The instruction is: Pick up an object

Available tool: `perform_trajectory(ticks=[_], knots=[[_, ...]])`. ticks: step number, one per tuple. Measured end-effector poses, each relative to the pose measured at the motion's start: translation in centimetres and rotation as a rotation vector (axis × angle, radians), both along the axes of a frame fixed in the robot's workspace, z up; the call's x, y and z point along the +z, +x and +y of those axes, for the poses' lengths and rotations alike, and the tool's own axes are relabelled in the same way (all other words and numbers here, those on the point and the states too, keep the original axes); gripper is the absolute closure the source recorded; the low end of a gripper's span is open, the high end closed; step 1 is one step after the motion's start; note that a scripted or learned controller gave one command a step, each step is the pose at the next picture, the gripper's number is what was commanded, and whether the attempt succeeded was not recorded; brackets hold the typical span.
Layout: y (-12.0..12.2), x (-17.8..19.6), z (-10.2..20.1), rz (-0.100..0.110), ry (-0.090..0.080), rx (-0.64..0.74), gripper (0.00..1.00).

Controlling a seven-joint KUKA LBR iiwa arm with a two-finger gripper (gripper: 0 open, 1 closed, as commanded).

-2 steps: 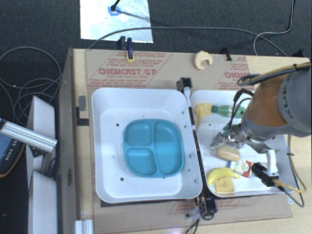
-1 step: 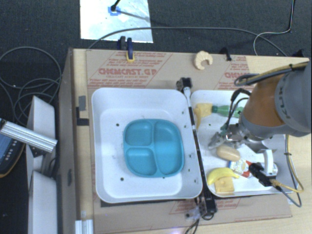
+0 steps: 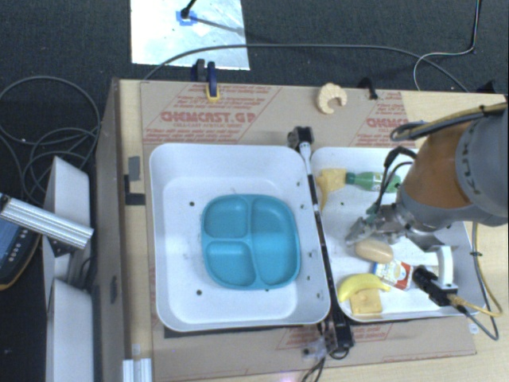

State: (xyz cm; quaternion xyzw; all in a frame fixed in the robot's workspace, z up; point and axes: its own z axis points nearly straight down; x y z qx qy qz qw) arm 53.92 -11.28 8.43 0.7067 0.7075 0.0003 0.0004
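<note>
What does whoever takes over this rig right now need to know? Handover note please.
Tool: low in the right bin, over a beige bread-like piece; open or shut cannot be told.
Right bin also holds a banana, a green bottle, a yellow wedge and a red-and-white packet.
Left bin: a blue divided plate.
Done: nothing visibly lifted.
Left: grasp and lift one object.
</note>
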Motion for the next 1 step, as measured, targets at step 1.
perform_trajectory(ticks=[1], knots=[[-0.71,-0.01,0.58,0.001,0.0,-0.001,0.0]])
